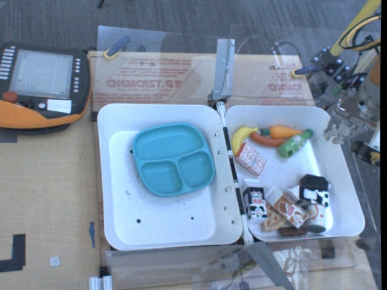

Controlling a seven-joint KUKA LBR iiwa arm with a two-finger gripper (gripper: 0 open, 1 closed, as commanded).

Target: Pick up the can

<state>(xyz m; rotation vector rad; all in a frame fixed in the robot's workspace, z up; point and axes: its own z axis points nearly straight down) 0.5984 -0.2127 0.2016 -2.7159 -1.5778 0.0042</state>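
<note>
Can (250,159), my best guess being the pink-and-white checked item: it lies on its side in the right bin (344,180), in the upper-left part, near the divider. The long axis looks diagonal, upper-left to lower-right. Banana (240,136) is touching or just beside its top end, and the red pepper (266,141) is close by. Gripper (337,128) sits over the bin's right rim, well apart, slightly higher in frame. Can't tell if it's spread or closed; nothing is visibly held. The can lies frame-left of it, across the bin. The approach likely needs to be square to that diagonal.

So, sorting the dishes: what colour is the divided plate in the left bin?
Turquoise blue, a plain divided plate; the camera view shows it clearly.
</note>
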